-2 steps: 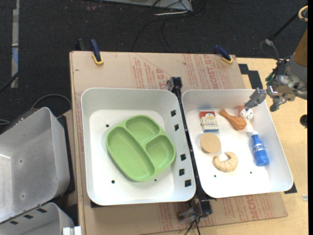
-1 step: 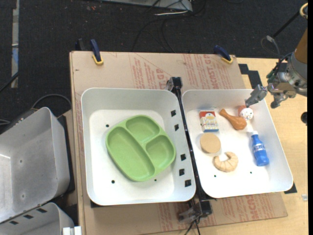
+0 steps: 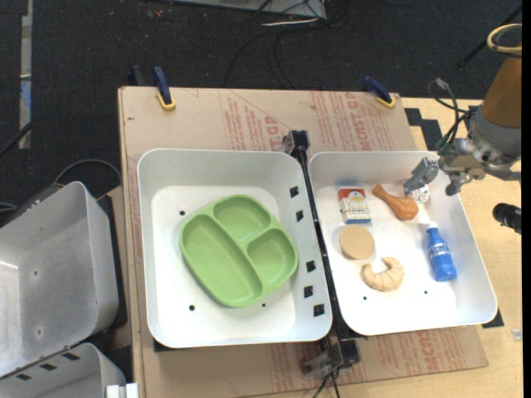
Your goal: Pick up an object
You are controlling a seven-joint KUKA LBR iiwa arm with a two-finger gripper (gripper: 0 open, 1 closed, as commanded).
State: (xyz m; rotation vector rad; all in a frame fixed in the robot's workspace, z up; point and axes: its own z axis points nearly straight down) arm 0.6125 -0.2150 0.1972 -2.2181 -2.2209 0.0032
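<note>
The right bin (image 3: pixel 465 305) holds several toy items: a brown drumstick (image 3: pixel 395 201), a red and white carton (image 3: pixel 355 205), a round tan disc (image 3: pixel 357 242), a pale croissant (image 3: pixel 383 274) and a blue bottle (image 3: pixel 440 254). My gripper (image 3: pixel 436 180) hovers over the bin's far right corner, just right of the drumstick's thick end. Its fingers (image 3: pixel 420 175) stand apart with nothing between them. The blue bottle lies below the gripper, towards the front.
In the left bin (image 3: pixel 158 305) lies a green divided plate (image 3: pixel 239 249). A black divider (image 3: pixel 309 222) with clips runs between the bins. A grey tub (image 3: pixel 50 280) stands off the bench to the left. Cardboard borders both bins.
</note>
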